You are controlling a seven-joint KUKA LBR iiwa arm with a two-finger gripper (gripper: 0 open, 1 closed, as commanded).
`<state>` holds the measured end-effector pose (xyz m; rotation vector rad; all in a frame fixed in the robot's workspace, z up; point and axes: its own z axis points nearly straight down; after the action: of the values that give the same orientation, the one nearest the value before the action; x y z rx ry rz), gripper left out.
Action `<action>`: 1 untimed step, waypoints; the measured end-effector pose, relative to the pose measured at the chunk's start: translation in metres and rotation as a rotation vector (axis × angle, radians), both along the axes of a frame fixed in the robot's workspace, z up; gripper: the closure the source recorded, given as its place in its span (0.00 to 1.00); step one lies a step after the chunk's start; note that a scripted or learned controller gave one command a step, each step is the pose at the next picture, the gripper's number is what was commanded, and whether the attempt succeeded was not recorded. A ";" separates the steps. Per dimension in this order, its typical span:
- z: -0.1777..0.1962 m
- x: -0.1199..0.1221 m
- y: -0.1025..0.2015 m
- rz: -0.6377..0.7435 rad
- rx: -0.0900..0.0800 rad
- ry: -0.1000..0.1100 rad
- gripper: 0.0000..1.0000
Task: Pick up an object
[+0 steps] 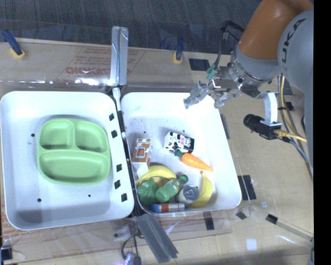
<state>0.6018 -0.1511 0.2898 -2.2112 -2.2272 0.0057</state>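
Note:
My gripper (204, 100) hangs open over the far edge of the right bin (225, 148), and nothing sits between its fingers. Below it in that bin lie a black-and-white carton (179, 142), an orange carrot (195, 160) and a small brown box (142, 149). Nearer the front are a yellow banana (157, 173), a second banana (207, 189), a green bottle (169, 190), a green pepper (146, 191) and a red-and-blue marker (168, 207). All of these rest on the bin floor, apart from the gripper.
The left bin (11, 148) holds a green divided plate (74, 150). A metal divider post (119, 57) stands behind the seam between the bins. The arm's black cable fitting (262, 126) juts out to the right of the right bin.

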 end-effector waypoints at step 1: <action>-0.175 -0.032 -0.052 -0.132 0.000 -0.013 0.00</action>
<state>0.5693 -0.2031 0.1150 -2.3600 -2.0827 -0.0094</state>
